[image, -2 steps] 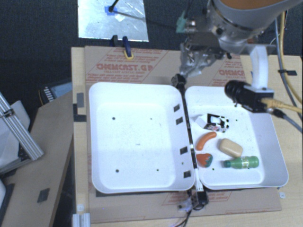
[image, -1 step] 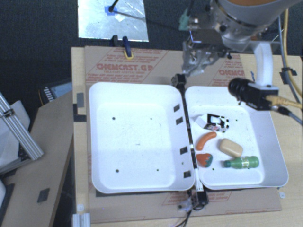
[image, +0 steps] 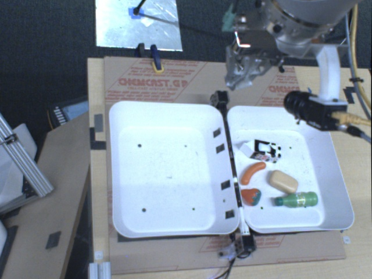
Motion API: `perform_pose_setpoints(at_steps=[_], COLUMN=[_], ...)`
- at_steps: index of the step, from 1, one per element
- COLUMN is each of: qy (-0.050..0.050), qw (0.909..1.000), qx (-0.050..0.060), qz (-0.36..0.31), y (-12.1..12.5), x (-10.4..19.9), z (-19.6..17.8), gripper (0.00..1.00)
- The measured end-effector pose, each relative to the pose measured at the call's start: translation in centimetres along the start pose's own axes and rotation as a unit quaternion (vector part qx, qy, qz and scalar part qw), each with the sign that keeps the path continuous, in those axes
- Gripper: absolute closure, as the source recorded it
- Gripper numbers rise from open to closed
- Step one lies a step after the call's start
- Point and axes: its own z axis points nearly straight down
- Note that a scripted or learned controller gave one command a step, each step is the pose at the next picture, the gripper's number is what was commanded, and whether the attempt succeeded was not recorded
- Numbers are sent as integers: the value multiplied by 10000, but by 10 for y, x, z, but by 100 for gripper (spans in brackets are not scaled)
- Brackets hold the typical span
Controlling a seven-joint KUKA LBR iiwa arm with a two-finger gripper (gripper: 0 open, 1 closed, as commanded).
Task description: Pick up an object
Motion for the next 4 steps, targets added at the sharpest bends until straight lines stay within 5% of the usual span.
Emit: perform_pose_setpoints(at_steps=[1, 2, 4], qy=[4, -17, 0], qw=[10000, 10000, 10000], qx=[-9, 47, 2], qz=[-27, 52, 13], y=[0, -17, -15], x=[0, 12, 11], z=[-11, 37, 12], gripper=[100, 100, 100])
